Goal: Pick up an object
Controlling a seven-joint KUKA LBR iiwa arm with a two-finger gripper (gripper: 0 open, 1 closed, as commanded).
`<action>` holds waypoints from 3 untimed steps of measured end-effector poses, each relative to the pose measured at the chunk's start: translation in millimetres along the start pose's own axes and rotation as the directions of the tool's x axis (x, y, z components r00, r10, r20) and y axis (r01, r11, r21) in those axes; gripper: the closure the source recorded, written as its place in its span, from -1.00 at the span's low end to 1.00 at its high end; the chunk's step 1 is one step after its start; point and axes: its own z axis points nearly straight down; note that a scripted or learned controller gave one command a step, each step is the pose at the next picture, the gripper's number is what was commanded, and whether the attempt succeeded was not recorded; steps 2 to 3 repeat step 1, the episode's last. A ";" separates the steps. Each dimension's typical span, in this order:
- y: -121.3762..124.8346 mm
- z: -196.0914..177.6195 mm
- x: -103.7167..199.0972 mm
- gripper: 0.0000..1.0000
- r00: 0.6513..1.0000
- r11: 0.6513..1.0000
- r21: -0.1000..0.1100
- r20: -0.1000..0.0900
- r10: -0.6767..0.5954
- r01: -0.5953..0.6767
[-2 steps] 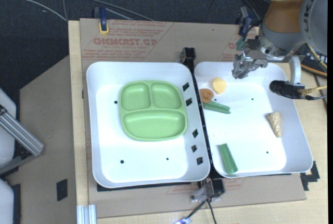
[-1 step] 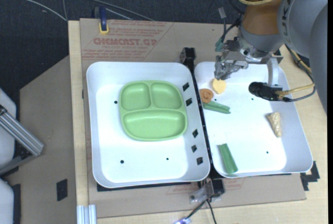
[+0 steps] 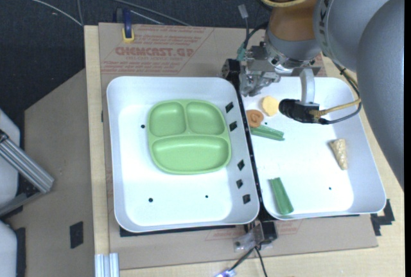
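Smooth glossy plastic: green divided tray (image 3: 189, 137) and white bins (image 3: 128, 205); matt brown cardboard (image 3: 167, 51) underneath

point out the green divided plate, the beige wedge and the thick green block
green divided plate (image 3: 191, 155), camera view, centre of its large compartment
beige wedge (image 3: 340, 153), camera view, middle of its body
thick green block (image 3: 280, 196), camera view, middle of its top face

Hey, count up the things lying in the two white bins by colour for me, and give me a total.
Green: 3 (divided plate, thin stick, chunky bar)
Yellow: 1 (yellow disc)
Orange: 1 (orange disc)
Tan: 1 (tan wedge)
Total: 6
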 end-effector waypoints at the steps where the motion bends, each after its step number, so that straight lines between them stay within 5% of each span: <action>1: -10.4 5.0 56.9 1.00 1.000 1.000 0.005 0.000 0.000 0.000; 3: -10.4 5.0 56.9 1.00 1.000 1.000 0.005 0.000 0.000 0.000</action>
